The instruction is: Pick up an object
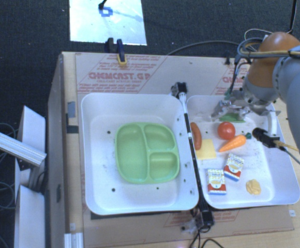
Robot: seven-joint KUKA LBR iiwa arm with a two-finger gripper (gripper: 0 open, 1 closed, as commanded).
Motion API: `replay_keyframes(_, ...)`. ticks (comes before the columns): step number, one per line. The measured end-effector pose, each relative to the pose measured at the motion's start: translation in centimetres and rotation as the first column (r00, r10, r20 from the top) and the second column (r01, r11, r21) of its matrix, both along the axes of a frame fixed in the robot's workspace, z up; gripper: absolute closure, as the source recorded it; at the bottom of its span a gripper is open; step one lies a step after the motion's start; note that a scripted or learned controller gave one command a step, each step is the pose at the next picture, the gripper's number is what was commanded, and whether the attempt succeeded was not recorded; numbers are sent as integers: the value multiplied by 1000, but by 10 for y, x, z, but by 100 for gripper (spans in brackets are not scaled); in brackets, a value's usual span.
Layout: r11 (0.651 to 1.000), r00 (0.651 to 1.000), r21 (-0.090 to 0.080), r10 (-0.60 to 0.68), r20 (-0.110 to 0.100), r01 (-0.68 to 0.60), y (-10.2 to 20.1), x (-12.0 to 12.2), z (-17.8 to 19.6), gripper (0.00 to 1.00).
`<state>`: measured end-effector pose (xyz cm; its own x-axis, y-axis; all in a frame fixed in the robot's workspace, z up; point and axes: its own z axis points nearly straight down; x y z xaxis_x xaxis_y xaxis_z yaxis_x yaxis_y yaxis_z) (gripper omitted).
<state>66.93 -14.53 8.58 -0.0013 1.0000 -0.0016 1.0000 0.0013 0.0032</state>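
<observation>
— Why hang over the far end of the right bin point(289, 182)?

— The food toys lie there, so my gripper point(231, 107) hovers just beyond the tomato point(226, 130). Whether it's open or closed, I cannot tell.

— And your target?

— Probably the carrot point(233, 143), just beside the tomato. Its long axis runs slantwise, tip toward the cheese slice point(207, 150), green end toward the bin's right wall.

Dark carpet floor point(15, 35) is surrounding the desk point(139, 68). A pale sheet point(124, 27) is lying beyond its far edge, glare reflecting off it. Cables point(0, 128) are trailing off the left edge.
</observation>
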Motion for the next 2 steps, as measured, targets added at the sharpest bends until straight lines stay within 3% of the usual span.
replay_keyframes(1,1000,1000,-3,2,6,-2,0,2,12,100)
replay_keyframes(2,1000,1000,-2,2,5,-2,0,2,12,0)
